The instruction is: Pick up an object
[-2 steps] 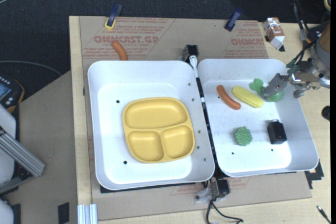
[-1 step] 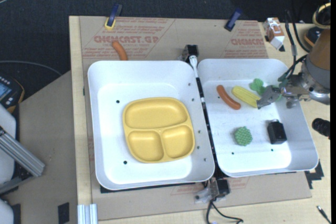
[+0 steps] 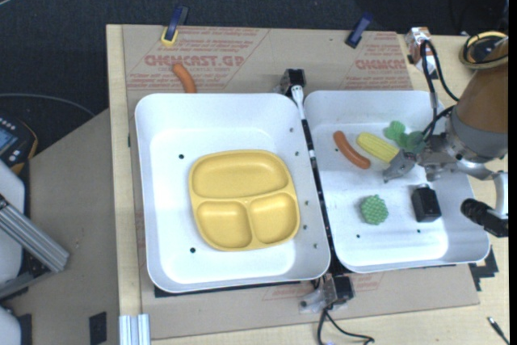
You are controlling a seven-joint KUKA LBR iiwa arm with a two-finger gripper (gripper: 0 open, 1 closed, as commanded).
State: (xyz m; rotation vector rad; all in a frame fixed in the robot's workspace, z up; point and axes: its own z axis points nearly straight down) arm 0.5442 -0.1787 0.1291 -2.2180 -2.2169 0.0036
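1. Grey metal makes up the arm reaching in from the right, with its two-finger gripper [image 3: 401,167] low over the right shallow white bin [image 3: 388,250]; whether it is wide or narrow I cannot tell.
2. Nearest candidate is probably the yellow plastic corn cob [image 3: 376,145], just left of and slightly beyond the gripper, its long axis running from far-left to near-right.
3. A red-orange toy sausage [image 3: 351,149] lies further left, on a similar slant; a green leafy toy [image 3: 401,133] sits just beyond the gripper.
4. A green knobbly ball [image 3: 373,209] and a small black block [image 3: 426,204] lie nearer in the same bin.
5. Count: five things in the right bin; one yellow three-compartment plate [image 3: 242,198] in the left white bin [image 3: 161,133]; one orange sausage [image 3: 185,77] on the cardboard-topped counter [image 3: 242,48].
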